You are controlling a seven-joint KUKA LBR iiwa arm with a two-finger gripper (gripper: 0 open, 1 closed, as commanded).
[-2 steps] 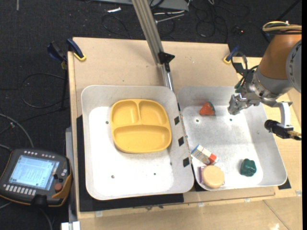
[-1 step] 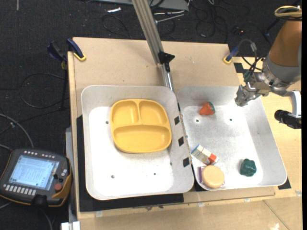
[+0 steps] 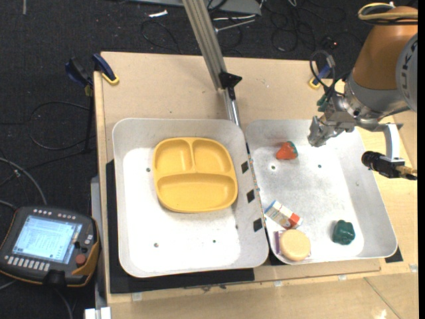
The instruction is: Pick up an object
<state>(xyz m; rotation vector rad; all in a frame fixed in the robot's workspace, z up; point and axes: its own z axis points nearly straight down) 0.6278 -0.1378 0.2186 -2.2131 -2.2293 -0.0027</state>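
My gripper (image 3: 317, 137) hangs over the right bin's (image 3: 372, 211) far edge, its grip I cannot tell, so I judge I'm approaching the strawberry (image 3: 287, 151) just beside it and must next descend onto it.

grey arm reaching in, wrist bent — gripper (image 3: 317, 135) lowered

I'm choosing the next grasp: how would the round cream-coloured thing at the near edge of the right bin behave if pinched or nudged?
The round cream piece looks like a smooth, flat disc, so it may slip from the fingers. It probably slides rather than rolls. It lies against the bin's rim and beside a small carton, so nudging could jam it.
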